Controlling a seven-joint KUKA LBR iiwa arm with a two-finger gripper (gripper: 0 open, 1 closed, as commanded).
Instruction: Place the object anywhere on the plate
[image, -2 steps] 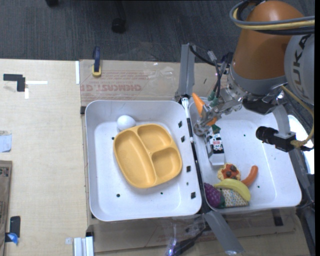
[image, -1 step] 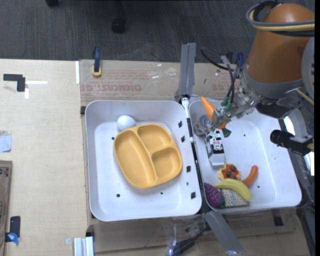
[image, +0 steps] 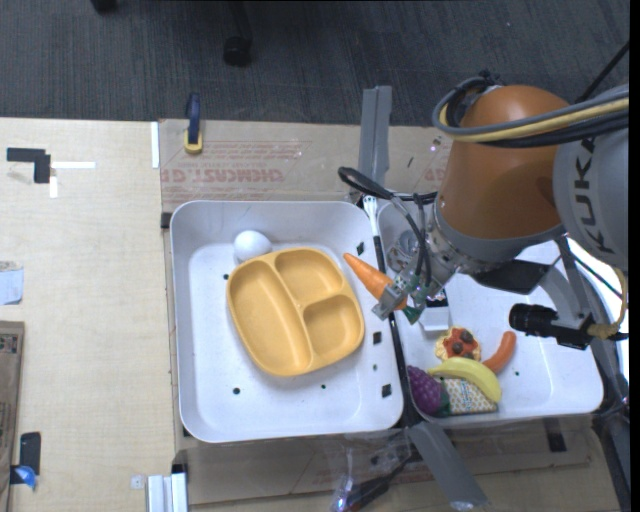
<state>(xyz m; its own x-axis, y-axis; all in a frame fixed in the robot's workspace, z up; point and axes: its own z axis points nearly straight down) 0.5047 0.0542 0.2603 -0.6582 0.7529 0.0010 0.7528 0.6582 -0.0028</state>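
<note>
**Carrot clamped at the bin divide**

Camera view: tool (image: 392, 298) sits over the seam between the two white bins, fingers clamped on the carrot's (image: 366, 276) stem end. Carrot points up-left, tip just beside the yellow plate's (image: 293, 311) right rim. White egg (image: 251, 243) touches plate's upper-left edge. Right bin (image: 560, 392) holds banana (image: 470, 375), grapes (image: 426, 390), sausage (image: 500, 351).
</note>
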